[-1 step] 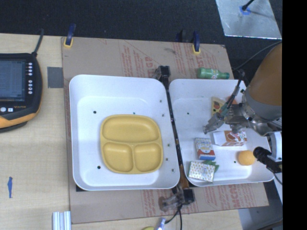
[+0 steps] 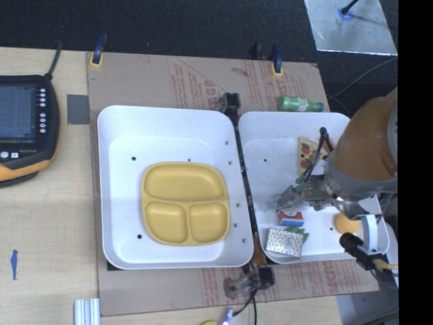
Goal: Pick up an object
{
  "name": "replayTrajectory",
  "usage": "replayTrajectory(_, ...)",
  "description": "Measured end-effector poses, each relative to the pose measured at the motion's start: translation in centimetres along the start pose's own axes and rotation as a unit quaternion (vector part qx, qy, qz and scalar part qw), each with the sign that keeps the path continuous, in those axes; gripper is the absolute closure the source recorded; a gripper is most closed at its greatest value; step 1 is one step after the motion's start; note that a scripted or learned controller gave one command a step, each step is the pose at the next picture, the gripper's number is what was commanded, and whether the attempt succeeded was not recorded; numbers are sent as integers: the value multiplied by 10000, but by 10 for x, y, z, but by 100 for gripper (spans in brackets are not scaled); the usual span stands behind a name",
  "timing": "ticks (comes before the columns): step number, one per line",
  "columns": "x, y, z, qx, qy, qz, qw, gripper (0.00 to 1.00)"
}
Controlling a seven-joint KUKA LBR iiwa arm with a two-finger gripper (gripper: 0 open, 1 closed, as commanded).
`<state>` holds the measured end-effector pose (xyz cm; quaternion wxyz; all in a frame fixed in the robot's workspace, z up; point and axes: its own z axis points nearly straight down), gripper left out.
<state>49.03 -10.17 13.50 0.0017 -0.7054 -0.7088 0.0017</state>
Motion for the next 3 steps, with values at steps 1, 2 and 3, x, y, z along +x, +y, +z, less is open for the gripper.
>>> replayTrajectory(1, 8, -14, 44, -2, 2, -5, 10000, 0)
replayTrajectory(2, 8, -14, 34, 1, -2, -21, 10000, 100)
replayTrajectory(3, 67, 18, -57, -14, 4, 0, 10000, 100)
